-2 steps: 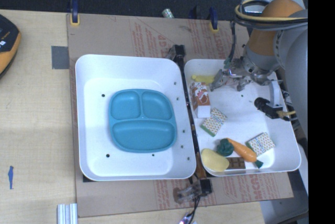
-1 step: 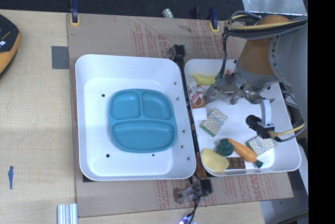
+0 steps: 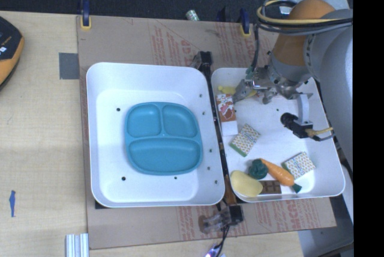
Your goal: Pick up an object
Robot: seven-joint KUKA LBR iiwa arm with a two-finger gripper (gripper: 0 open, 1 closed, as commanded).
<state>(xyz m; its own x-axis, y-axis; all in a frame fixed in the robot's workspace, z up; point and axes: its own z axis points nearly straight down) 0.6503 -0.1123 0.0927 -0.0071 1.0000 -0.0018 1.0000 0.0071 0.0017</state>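
Carrot lies in right bin.

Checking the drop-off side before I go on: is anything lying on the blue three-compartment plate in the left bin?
No, the blue three-compartment plate lies bare in the left white bin.

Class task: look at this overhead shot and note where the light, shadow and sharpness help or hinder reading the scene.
Camera view: even overhead light; the left bin glares white around the blue tray, soft shadow along its rims; the gripper and wrist look blurred and cluttered; the carrot and patterned packets stay fairly sharp.
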